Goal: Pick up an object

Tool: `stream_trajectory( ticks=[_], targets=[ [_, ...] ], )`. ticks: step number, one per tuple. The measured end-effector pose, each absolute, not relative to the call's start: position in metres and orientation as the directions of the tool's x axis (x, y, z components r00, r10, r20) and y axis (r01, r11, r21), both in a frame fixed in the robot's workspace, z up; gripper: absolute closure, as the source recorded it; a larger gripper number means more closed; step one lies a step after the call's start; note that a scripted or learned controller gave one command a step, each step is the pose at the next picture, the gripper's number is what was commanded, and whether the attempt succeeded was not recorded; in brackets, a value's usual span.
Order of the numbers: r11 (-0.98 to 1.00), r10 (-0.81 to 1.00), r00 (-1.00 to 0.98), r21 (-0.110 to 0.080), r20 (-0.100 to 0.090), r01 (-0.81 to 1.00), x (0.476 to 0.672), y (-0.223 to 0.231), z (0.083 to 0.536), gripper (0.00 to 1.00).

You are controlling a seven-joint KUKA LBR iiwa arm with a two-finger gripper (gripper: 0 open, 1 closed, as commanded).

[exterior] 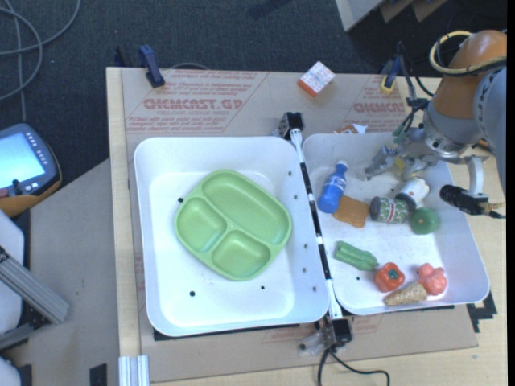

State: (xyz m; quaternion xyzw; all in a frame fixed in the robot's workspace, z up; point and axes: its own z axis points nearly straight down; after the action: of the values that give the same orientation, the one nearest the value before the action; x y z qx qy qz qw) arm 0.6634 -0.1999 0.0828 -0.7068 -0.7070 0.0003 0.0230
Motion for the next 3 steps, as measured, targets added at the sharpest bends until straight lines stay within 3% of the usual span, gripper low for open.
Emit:
stream_trajectory(
  ticks=[3],
  targets=[
    [0.005,1.000,-0.004,-0.036,0.030,0.999,0.6628,-0.2124,0.0806,0.00]
  ],
)
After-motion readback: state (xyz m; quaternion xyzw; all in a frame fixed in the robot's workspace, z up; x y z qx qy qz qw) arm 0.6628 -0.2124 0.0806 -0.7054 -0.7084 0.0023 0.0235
